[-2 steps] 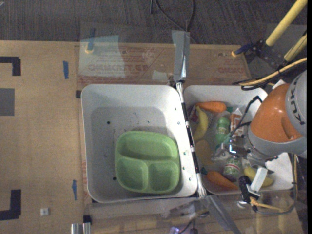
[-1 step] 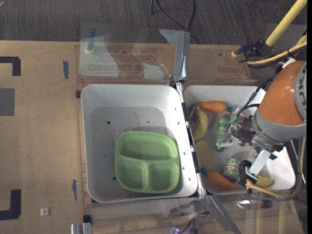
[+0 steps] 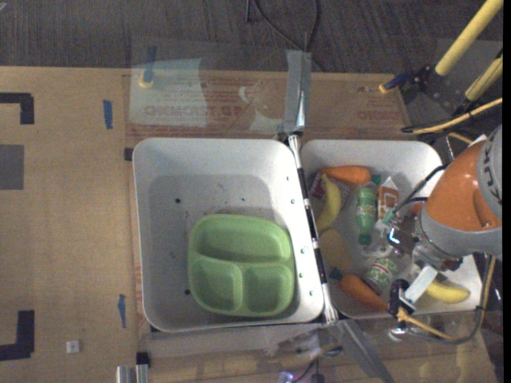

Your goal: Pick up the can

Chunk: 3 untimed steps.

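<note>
You have the gripper (image 3: 402,255) low in the right bin (image 3: 415,152), toward its near wall, under the grey wrist and orange band of the arm (image 3: 471,202). Whether it is clenched or released you cannot tell from this slant; the wrist body covers that part.

The can (image 3: 384,271), with a red and green label, lies on its side just left of the gripper and a little nearer the bin's front, close enough that you cannot say if the two touch. Nothing is visibly gripped.

Around the gripper: a carrot (image 3: 361,290) lies front-left, just beside the can. A green bottle (image 3: 366,211) stands out to the upper left, with a banana (image 3: 330,203) further left against the dividing wall and a second carrot (image 3: 346,174) beyond that at the far side. Another banana (image 3: 447,293) lies to the right and front of the gripper.

Well to the left, the other bin (image 3: 160,174) holds a green divided tray (image 3: 240,265).
</note>
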Motion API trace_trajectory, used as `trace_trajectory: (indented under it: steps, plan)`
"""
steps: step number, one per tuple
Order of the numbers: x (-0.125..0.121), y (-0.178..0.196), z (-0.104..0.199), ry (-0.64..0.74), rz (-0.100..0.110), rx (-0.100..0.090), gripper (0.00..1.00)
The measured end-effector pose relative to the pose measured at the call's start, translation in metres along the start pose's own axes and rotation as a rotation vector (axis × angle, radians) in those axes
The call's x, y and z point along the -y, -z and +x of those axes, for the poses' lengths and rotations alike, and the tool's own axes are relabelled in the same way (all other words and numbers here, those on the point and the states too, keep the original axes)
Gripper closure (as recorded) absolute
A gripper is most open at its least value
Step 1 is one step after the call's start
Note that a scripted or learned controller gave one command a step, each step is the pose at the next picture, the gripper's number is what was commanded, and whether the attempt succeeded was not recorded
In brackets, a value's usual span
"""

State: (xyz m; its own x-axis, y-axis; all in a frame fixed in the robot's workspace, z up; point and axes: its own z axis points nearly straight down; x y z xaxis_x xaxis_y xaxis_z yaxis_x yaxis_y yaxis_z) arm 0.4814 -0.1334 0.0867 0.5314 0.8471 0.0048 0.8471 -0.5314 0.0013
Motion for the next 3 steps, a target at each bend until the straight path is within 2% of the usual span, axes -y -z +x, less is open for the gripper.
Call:
trace_trajectory:
  steps: [1, 2, 3]
  plan:
    - [-0.025, 0.0, -0.01, 0.283, -0.005, 0.003, 0.0]
    - [-0.012, 0.0, -0.018, -0.32, -0.01, 0.003, 0.0]
    - [-0.012, 0.009, -0.019, -0.32, -0.006, 0.007, 1.0]
